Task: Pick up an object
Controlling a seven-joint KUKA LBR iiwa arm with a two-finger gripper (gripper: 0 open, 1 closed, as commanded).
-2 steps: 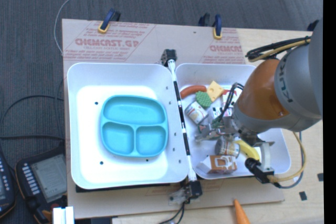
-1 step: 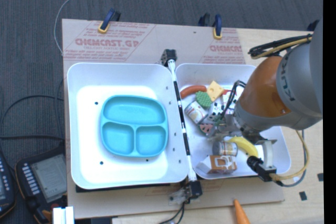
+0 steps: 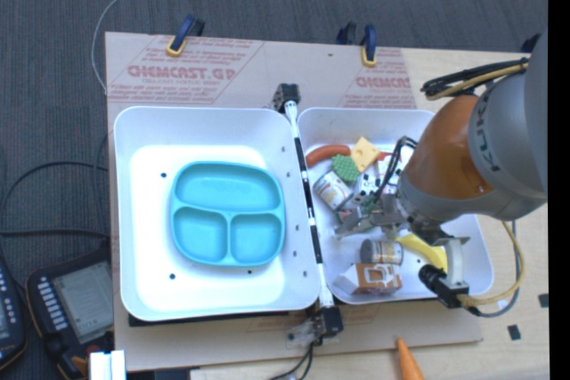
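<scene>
1. The right bin (image 3: 481,276) holds a small heap of objects that could be picked up, and the gripper (image 3: 363,218) is low among them, near the middle of this bin.
2. Just left of the gripper lies a small can (image 3: 330,190) with a white and red label; it is tilted on its side, close to the bin's left wall.
3. Behind the can there is an orange-red sausage shape (image 3: 322,154), and beside it a green piece (image 3: 344,166) and a yellow cheese wedge (image 3: 364,153) with holes.
4. In front of the gripper stands a small jar (image 3: 381,252) with a brown label, and nearer to the front wall lies an orange and white packet (image 3: 374,278).
5. A yellow banana (image 3: 425,249) lies to the right of the jar, partly under the arm.
6. The gripper's metal parts are seen between the can and the jar, but the wrist covers much of it. It is not possible to tell if the fingers are wide or narrow, and no object is clearly seen between them.
7. The arm (image 3: 463,160), grey with an orange band, reaches in from the right and covers the right part of this bin.
8. The left bin (image 3: 134,191) contains a light blue divided plate (image 3: 228,212) with three compartments, lying flat in its middle.
9. Both bins stand on a brown board (image 3: 178,71) with red printing, fixed by blue and yellow clamps (image 3: 184,34) at the far edge.
</scene>
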